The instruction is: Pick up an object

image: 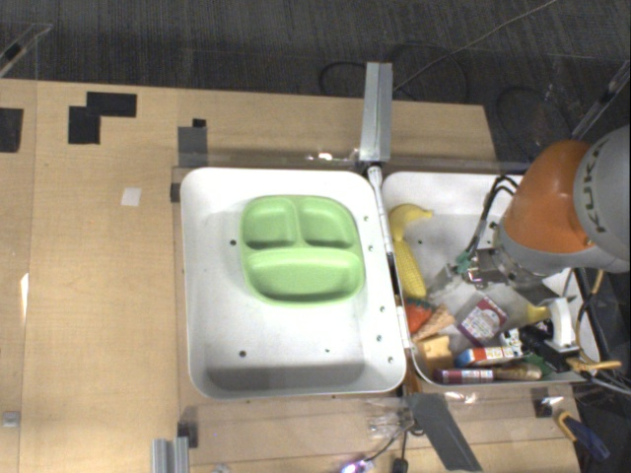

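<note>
The arm bends down over the right bin; its fingers' state is hidden.

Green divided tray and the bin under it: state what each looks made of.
Green divided tray: likely molded plastic, matte to satin; its colour is even, its compartment edges are soft and rounded, and its highlights are dull.
Left white bin: probably plastic or painted sheet metal, smooth with a slight sheen; it has rounded corners and small dark holes in the floor. I cannot tell which.
</note>
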`<state>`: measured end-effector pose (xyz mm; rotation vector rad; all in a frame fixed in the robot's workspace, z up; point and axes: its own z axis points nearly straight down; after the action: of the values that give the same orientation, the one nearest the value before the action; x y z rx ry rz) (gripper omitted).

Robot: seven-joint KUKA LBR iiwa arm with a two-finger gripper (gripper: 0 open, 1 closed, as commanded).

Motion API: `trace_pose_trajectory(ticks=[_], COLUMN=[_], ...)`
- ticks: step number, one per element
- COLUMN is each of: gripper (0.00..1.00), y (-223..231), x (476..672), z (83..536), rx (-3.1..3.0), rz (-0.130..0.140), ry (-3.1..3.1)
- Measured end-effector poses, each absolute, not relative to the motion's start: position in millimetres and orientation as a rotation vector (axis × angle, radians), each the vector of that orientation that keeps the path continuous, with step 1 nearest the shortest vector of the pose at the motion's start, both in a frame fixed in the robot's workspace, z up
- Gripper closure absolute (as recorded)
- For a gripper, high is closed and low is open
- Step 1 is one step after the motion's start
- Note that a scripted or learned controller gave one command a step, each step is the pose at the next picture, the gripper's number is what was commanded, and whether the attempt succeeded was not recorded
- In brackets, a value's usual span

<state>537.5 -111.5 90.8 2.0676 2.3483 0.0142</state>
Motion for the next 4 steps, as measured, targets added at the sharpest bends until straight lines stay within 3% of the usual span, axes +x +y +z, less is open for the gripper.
trace_pose_trajectory(ticks=[1, 2, 3, 4], gripper=[0.00, 0.00, 0.00, 1.00], y=[-152.6, -162.2, -174.1, -173.2], x=[494.3, 513.0, 497.3, 499.4], z=[91.3, 180.8, 103.0, 112.2], rx=[1.993, 2.018, 2.060, 2.060], rz=[0.016, 0.004, 0.020, 0.024], ry=[2.402, 2.401, 2.345, 2.341])
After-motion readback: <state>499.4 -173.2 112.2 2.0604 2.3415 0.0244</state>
